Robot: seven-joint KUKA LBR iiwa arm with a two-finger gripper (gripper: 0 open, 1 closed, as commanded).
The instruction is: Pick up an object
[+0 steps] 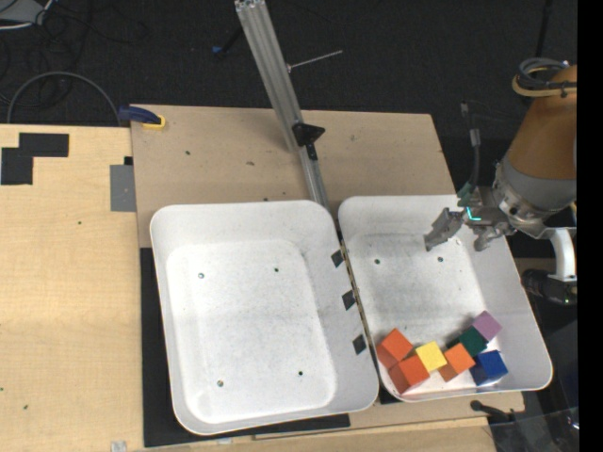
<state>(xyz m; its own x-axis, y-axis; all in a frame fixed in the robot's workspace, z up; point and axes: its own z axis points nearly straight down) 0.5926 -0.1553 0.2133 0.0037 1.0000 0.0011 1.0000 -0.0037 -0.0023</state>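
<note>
End effector (461, 231) open, empty, hovering by right bin's (377, 217) far edge; blocks (435, 356) heaped way off at its near edge.

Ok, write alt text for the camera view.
A grey robot arm's pincer hangs open over the far end of the right white bin, holding nothing. Coloured blocks cluster in that bin's near corner. The left bin sits alongside.

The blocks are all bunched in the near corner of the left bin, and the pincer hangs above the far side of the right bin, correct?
Not quite: the camera view shows the blocks bunched in the near corner of the right bin, not the left bin. The pincer does hang above that right bin's far side.
</note>
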